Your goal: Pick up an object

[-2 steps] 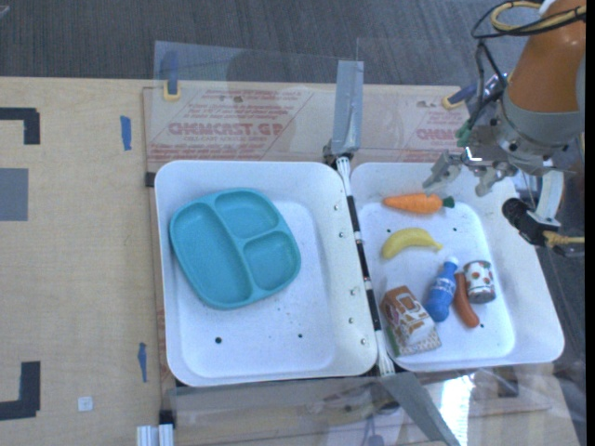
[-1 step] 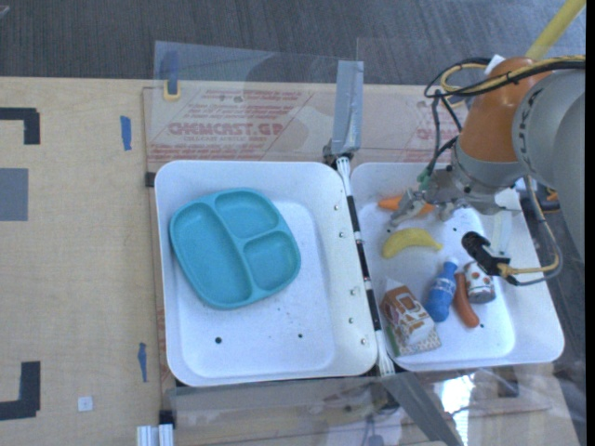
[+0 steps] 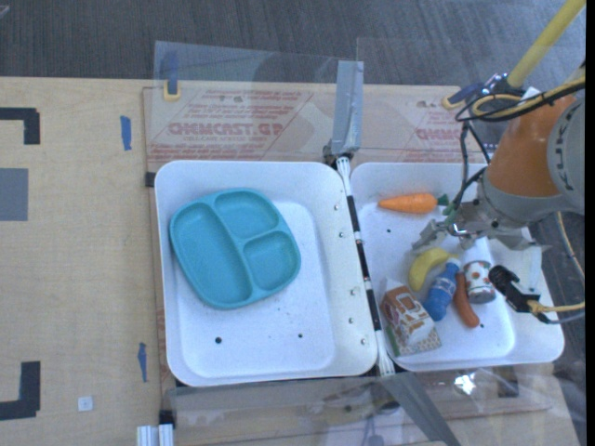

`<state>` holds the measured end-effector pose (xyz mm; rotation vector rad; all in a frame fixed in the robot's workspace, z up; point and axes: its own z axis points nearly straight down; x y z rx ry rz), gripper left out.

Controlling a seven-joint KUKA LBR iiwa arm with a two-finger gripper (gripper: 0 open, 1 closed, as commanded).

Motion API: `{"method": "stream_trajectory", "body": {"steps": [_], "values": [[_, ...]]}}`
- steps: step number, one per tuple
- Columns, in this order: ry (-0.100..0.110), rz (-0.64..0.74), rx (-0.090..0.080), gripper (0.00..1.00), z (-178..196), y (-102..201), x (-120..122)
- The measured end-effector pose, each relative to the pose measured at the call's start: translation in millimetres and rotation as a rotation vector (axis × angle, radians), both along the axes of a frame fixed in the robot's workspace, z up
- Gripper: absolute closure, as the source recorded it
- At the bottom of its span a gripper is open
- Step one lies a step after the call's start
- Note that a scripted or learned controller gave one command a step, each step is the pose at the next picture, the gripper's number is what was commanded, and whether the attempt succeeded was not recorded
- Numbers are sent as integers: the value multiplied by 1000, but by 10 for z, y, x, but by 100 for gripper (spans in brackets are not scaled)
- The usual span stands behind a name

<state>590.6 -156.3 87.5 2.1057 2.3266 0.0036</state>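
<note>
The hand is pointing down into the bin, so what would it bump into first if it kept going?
Probably the banana. The hand hangs just above it in the right bin, pointing down and left. Depth is hard to judge from this view, so it could touch the bin floor beside the banana instead.

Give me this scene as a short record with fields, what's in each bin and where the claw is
left bin: teal divided plate
right bin: carrot, banana, blue bottle, small can, orange-red stick, snack box
arm: reaches in from the right, over the right bin
claw: low between carrot and banana
grip: cannot tell
</note>
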Motion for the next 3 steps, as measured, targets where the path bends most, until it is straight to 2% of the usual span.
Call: {"method": "stream_trajectory", "body": {"steps": [1,2,3], "values": [[0,-82,2,0,2,144,-809],[-11,-88,-1,100,123,116,-786],[3,-84,1,100,1080,734,-487]]}}
